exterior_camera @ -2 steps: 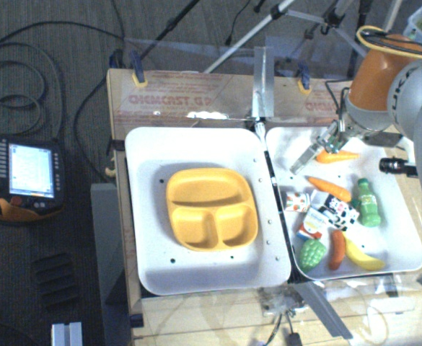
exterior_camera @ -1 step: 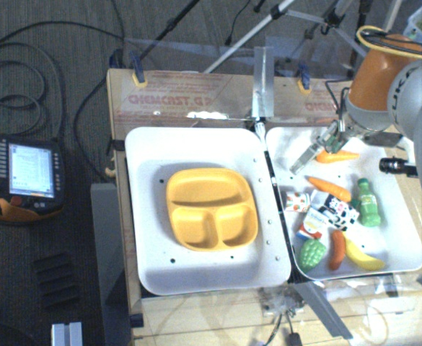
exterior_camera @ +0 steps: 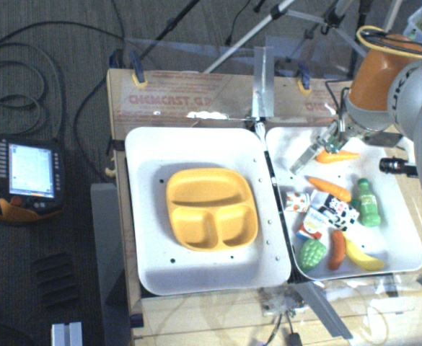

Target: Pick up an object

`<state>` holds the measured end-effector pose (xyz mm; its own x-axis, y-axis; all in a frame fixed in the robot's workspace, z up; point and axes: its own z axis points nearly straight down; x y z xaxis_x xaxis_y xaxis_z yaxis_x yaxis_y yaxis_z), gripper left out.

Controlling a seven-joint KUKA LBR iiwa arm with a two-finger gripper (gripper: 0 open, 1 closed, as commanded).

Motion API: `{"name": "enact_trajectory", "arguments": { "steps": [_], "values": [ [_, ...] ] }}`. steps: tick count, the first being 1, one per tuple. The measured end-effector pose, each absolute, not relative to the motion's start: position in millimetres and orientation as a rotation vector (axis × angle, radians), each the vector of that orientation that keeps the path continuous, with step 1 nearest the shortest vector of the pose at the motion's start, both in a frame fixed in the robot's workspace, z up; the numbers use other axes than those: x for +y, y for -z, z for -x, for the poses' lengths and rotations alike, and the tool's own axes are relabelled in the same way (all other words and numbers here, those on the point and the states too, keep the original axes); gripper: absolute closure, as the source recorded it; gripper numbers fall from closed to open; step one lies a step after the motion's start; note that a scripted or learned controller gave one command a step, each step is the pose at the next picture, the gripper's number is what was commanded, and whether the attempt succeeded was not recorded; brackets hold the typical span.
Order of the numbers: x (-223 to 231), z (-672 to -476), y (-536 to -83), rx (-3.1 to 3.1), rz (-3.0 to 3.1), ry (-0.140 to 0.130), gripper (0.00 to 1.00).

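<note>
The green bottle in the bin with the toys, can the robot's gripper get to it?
Probably yes. The green bottle lies with nothing on top of it in the right bin, and the gripper hangs over that same bin.

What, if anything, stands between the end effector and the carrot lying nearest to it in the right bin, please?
Nothing visible does. The end effector hangs over bare floor of the right bin, and the nearest carrot lies just beside it, apart from the other toys.

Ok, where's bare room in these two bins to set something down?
Left bin: a bare white strip surrounds the yellow three-compartment plastic tray, widest along its far side. Right bin: bare in the far-left corner beside the end effector; the near half is crowded with toy food.
</note>
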<state>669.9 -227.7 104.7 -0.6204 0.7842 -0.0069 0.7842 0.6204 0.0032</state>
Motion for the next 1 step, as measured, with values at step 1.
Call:
{"name": "enact_trajectory", "arguments": {
  "steps": [1],
  "values": [
    [-227.8, -670.0, -104.7, 2.821, -1.365, 0.000, 0.00]
  ]
}}
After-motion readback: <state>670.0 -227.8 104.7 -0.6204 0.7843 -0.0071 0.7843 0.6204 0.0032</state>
